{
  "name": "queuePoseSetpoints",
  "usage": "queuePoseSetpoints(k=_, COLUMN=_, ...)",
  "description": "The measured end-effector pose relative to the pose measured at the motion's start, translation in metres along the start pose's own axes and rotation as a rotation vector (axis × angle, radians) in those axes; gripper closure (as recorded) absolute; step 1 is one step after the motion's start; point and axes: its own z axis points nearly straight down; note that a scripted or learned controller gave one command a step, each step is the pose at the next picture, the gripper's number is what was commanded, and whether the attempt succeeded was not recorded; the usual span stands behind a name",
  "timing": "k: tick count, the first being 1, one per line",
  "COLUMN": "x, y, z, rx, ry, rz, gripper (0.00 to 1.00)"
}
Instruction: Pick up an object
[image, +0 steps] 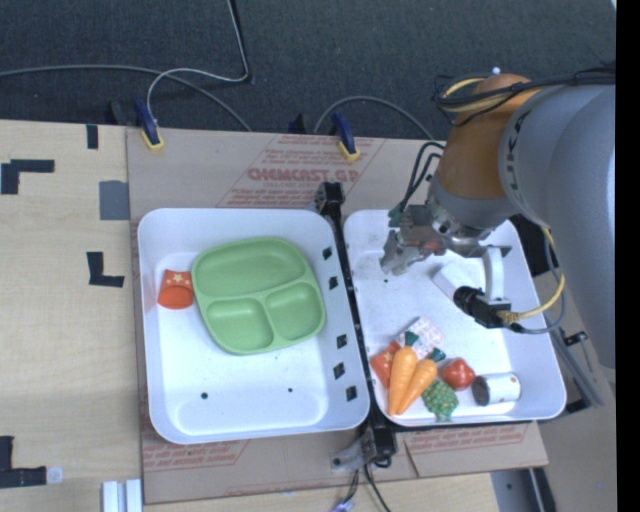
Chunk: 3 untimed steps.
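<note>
Toys (420, 375) are heaped at the near edge of the right bin (530, 330): two carrots (408, 375), a tomato (458, 373), a green piece (440, 398) and a white cylinder (498, 388). "CHEMCAST" is read in red print on the brown board (290, 170) laid under both bins. The board is clamped at its far edge by two blue-and-yellow clamps (150, 130) and lies on a pale wooden worktop (50, 330) marked with black tape. The jaws (400, 255) are poised over the bare far part of the right bin, well apart from the heap; whether they are wide or narrow cannot be told. In the left bin (165, 390), a green tray (260, 293) and a red cup (176, 290) are seen; its near half is bare.
</note>
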Motion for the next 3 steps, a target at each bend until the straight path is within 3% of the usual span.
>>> queuePoseSetpoints(k=1, x=0.041, y=-0.013, z=-0.011, rx=0.002, ry=0.000, rz=0.000, gripper=1.00)
queuePoseSetpoints(k=2, x=0.034, y=-0.054, z=-0.048, rx=0.002, ry=-0.001, rz=0.002, gripper=1.00)
queuePoseSetpoints(k=3, x=0.142, y=0.015, z=0.002, rx=0.004, ry=0.000, rz=-0.001, gripper=1.00)
